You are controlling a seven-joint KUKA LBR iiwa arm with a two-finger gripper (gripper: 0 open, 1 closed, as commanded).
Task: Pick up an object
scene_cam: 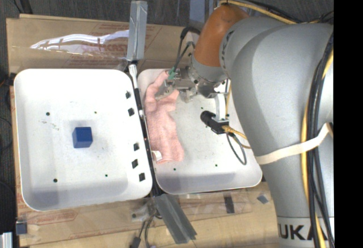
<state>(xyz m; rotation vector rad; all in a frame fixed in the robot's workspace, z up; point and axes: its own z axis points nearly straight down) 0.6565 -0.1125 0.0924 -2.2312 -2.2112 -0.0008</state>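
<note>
A pink cloth [163, 122] lies crumpled along the left side of the right bin [210, 176], running from its far left corner toward the front. My gripper [169, 83] is low over the cloth's upper end, near the bin's far left corner, touching or nearly touching the fabric. A small blue cube [83, 137] sits alone in the middle of the left bin [34, 184], far from the gripper.
The grey arm with its orange band [212, 34] covers the right bin's far right part. A black connector with a yellow cable [214, 122] hangs over the right bin's middle. A metal divider with black clips [138, 144] separates the bins.
</note>
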